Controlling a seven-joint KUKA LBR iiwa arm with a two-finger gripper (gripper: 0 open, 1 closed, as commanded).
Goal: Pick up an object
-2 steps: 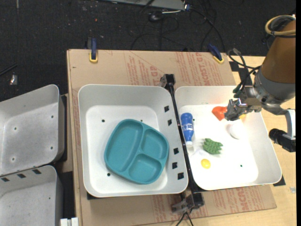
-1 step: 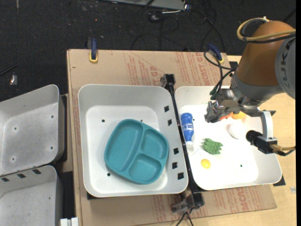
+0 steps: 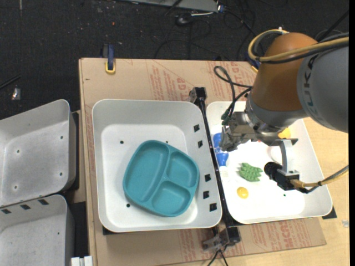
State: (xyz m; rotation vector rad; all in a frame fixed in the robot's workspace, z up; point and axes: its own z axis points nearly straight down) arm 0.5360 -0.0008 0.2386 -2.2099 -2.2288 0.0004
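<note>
My gripper (image 3: 229, 139) hangs low over the left side of the right bin (image 3: 310, 204), right above a blue object (image 3: 221, 156) that lies against the bin's left wall and is partly hidden by it. A green leafy object (image 3: 249, 172) lies just right of the gripper, on the bin floor. In front of that sits a small yellow object (image 3: 242, 192). Another yellow piece (image 3: 285, 132) peeks out from behind the wrist.
The left bin (image 3: 111, 121) holds a teal divided plate (image 3: 161, 177). A black clip divider (image 3: 209, 148) runs between the two bins. The arm's bulky orange and grey wrist (image 3: 283, 76) covers the right bin's back part. A black cable fitting (image 3: 277, 173) hangs beside the green object.
</note>
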